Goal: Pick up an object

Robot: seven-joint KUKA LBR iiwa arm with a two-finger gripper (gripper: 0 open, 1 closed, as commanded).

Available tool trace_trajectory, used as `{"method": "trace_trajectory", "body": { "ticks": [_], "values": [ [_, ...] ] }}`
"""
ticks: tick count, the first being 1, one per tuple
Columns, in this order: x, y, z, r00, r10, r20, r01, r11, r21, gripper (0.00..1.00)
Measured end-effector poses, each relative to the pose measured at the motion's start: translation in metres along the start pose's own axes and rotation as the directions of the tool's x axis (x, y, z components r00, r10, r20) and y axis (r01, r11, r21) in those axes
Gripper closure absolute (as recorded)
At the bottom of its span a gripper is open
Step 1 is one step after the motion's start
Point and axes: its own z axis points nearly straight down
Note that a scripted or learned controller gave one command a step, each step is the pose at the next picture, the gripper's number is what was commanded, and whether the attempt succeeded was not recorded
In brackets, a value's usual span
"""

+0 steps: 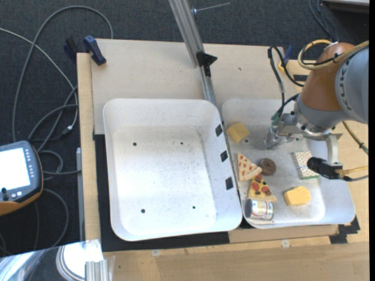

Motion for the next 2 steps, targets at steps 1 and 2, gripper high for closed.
{"method": "trace_trajectory", "body": {
  "ticks": [1,2],
  "values": [
    [-0.005,-0.006,-0.050,1.000,0.001,0.004,-0.001,1.000,-0.006,1.00],
    [-0.005,-0.004,-0.104,1.000,-0.002,0.004,0.002,1.000,-0.008,1.00]
  ]
}}
